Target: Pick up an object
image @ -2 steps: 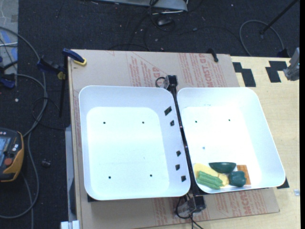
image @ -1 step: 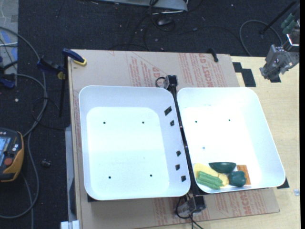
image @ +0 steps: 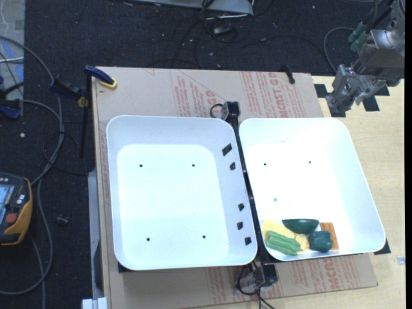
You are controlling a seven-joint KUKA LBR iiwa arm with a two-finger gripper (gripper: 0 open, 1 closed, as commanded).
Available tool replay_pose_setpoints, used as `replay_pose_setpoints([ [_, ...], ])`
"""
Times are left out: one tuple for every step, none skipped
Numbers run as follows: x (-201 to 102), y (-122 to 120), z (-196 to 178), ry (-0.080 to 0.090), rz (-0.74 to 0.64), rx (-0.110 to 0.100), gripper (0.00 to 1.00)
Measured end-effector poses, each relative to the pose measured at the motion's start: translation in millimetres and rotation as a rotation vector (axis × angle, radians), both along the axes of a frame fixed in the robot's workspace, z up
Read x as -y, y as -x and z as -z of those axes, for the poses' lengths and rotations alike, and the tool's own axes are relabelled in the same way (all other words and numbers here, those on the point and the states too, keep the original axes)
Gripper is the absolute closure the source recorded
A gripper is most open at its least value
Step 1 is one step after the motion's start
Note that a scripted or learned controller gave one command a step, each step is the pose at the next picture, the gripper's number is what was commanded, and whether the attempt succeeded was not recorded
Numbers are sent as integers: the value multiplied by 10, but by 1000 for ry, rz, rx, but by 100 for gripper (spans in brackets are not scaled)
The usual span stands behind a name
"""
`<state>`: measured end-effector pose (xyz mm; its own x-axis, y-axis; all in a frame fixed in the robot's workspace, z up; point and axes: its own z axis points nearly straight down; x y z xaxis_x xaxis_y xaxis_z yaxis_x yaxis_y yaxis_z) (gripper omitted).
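Several small objects lie bunched in the near corner of the right bin [image: 302, 166]: a dark green bowl-shaped piece [image: 300, 224], a light green ridged piece [image: 282, 242], a teal rounded piece [image: 320, 241], a flat yellow piece [image: 275, 228] and an orange piece [image: 329, 228]. My gripper [image: 339, 95] hangs beyond the right bin's far right corner, over the bench, well away from the objects. Nothing is seen in its grasp.
The left bin [image: 170, 192] sits beside the right one, with a black divider [image: 239, 172] between them. Both rest on a cardboard sheet [image: 187, 92]. Cables and a yellow-handled tool [image: 102, 76] lie around the bench's far left.
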<state>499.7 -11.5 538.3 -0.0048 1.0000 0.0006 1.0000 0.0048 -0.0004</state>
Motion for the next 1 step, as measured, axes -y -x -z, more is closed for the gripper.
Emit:
replay_pose_setpoints([
  [-666,-10,2,0,-1,0,100],
])
